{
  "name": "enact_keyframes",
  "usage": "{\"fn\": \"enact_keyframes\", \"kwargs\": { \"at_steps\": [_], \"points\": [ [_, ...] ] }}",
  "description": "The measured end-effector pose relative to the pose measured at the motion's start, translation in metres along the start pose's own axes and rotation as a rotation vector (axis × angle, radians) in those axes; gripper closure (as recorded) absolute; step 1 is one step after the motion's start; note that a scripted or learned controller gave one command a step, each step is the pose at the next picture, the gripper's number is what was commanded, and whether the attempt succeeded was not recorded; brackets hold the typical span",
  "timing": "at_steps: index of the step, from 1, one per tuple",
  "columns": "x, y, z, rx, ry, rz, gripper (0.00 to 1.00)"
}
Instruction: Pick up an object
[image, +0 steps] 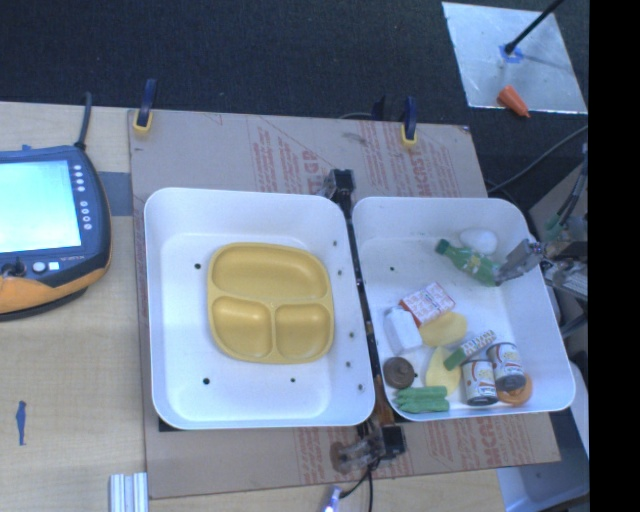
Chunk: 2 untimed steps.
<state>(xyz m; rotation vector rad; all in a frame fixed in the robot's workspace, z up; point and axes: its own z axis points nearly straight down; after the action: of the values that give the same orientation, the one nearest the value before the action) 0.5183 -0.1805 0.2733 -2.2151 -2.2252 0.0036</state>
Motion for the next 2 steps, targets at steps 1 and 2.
{"fn": "enact_keyframes", "kwargs": {
  "at_steps": [1, 2],
  "points": [
    [0.063, -0.042, 0.096, 0.001, 0.000, -0.002, 0.00],
    [0.031, 0.022, 0.177, -0.011, -0.001, -0.001, 0.00]
  ]
}}
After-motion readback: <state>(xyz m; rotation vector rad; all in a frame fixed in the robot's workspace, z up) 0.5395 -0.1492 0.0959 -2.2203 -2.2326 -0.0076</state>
